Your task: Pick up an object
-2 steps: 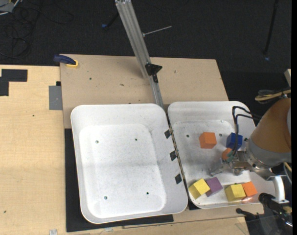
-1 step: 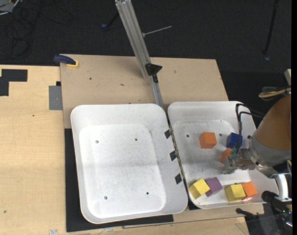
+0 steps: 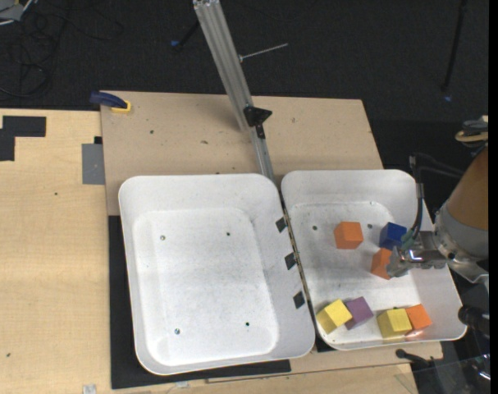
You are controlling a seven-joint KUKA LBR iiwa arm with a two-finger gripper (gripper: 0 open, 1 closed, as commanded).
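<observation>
- Dark room behind; pale wooden bench (image 3: 232, 138) bearing two shallow white bins, left bin (image 3: 142, 195) and right bin (image 3: 347, 183), side by side.
- Likely target: rust-orange block (image 3: 381, 263), on the floor of the right bin near its right wall, about halfway along.
- Gripper (image 3: 406, 257) low over the same spot, right against that block, perhaps touching. Released or clenched: impossible to tell at this slant and blur.
- Looks small, rigid and light, probably foam or painted wood; flat faces, unlikely to slip or break. Best taken across two opposite flat faces, squarely, not corner to corner.
- Crowded close by: blue cube (image 3: 392, 235) just beyond it toward the far wall, orange cube (image 3: 348, 235) near, toward the bin's middle.
- Along the near edge, well apart from the target: yellow cube (image 3: 335, 313), purple cube (image 3: 360, 309), second yellow cube (image 3: 394, 322), second orange cube (image 3: 418, 316).
- Tight against the right wall; open floor toward the bin's middle and straight up for lifting.
</observation>
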